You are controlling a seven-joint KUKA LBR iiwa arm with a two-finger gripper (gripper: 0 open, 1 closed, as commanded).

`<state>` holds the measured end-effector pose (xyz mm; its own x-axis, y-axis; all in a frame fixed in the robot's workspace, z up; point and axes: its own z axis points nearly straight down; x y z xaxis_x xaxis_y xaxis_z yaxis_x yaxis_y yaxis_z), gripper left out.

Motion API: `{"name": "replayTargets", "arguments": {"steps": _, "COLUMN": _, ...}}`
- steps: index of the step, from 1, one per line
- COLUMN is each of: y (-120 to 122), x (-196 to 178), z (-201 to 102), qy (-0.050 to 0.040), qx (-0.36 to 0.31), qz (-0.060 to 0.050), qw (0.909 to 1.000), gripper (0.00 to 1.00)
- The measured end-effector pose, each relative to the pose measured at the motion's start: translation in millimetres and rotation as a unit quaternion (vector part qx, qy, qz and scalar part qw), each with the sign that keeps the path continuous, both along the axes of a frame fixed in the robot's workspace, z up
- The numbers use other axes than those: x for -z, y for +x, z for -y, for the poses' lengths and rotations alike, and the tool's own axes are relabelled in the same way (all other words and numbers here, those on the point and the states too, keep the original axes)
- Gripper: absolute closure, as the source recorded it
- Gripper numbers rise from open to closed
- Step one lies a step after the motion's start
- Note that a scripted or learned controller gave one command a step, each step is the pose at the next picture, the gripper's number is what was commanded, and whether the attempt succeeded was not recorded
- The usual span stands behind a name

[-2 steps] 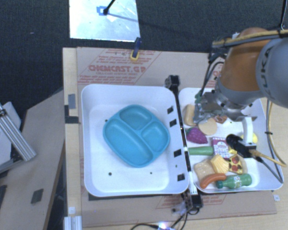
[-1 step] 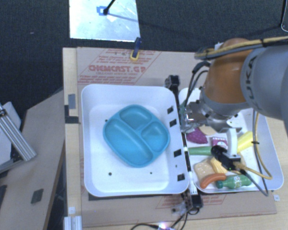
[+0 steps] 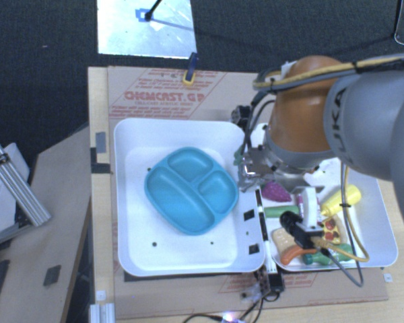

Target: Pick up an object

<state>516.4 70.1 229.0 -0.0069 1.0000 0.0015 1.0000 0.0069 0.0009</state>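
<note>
My gripper hangs over the left edge of the right bin, mostly hidden under the orange-banded wrist. Just to its right a purple object lies in that bin. Below it lie a green stick, an orange piece, a small green piece and a red and yellow item. A yellow bottle-like object and a white object sit further right, partly covered by the arm. I see nothing held.
The left bin holds a blue divided plate, tilted in its middle. A black divider strip runs between the bins. A reflective sheet lies behind the bench, and a yellow clip sits on the cardboard.
</note>
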Motion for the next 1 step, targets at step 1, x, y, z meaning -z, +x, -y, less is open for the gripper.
{"name": "replayTargets", "arguments": {"steps": 1, "y": -22.9, "x": 3.5, "z": -25.9, "qy": -0.0003, "qx": 0.0, "qz": -0.002, "qw": 1.0, "gripper": 1.0}}
